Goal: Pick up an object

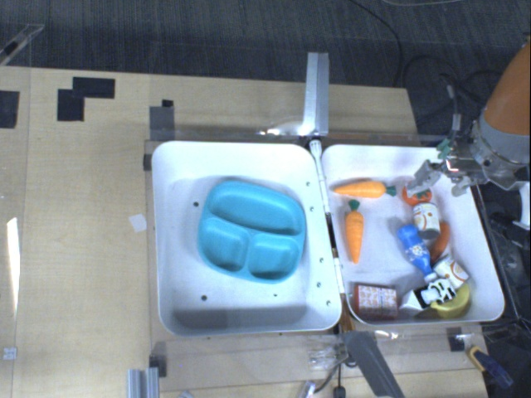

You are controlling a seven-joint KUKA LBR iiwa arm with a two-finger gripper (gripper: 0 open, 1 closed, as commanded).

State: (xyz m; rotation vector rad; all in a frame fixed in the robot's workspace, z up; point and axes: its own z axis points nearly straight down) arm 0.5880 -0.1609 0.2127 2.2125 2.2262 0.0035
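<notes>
Carrots point(358, 191) lie left of the gripper point(437, 172), apart.

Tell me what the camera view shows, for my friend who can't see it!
A robot gripper hovers over the right bin, which holds two toy carrots, a blue bottle, a small can and other toys. The left bin holds a blue divided tray.

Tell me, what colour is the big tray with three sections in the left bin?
The tray is light blue, seen in the camera view.
</notes>
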